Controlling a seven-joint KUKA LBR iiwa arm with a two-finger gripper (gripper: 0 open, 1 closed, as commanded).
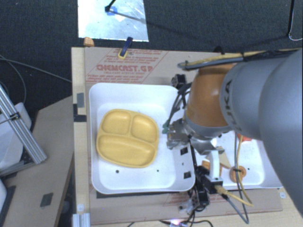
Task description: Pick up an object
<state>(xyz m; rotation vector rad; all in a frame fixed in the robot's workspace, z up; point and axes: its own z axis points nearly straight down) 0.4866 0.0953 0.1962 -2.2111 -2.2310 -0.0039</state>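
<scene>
A yellow divided plate [128,137] lies flat in the left white bin [105,181], toward its left side. My gripper [178,138] hangs below the orange-banded wrist over the seam between the two bins, just right of the plate and apart from it. The arm's grey body hides most of the right bin [253,167]. In the bin's visible strip lie a small orange round piece [236,172], a thin tan stick [238,151] and a bit of something red [241,137]. Nothing can be seen held in the gripper.
Both bins rest on a cardboard sheet [128,67] with red print. A small yellow-and-blue item [125,48] lies at its far edge. A shiny square sheet [112,12] lies on the dark floor behind. Metal framing [19,126] stands at left.
</scene>
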